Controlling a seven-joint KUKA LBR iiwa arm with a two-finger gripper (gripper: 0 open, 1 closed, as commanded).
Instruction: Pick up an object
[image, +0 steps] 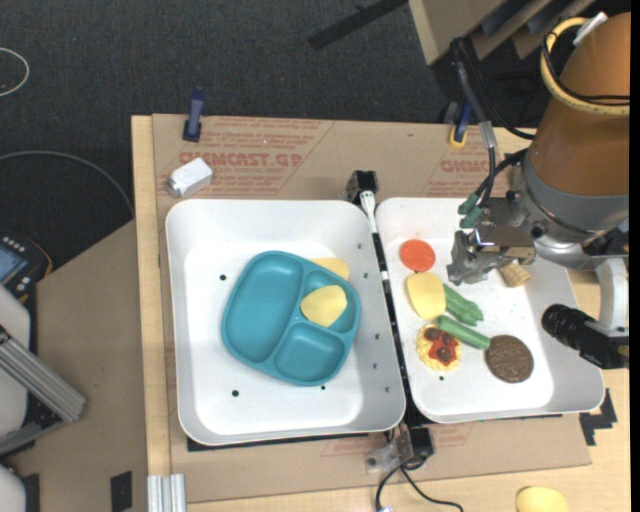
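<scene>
Cardboard-topped bench, two white bins (190, 300), gripper (468, 268) — grip state unclear — above green beans (462, 312), right bin.

The frame's bottom edge cuts a yellow object (540, 499); the teal tray (285, 318) hides part of a yellow piece (333, 268), perhaps food.

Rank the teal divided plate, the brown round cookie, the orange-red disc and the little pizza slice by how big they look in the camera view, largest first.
1. Teal divided plate, by far the largest.
2. Brown round cookie.
3. Little pizza slice and orange-red disc: too alike to rank, and the pizza slice is partly covered by a green piece.
</scene>
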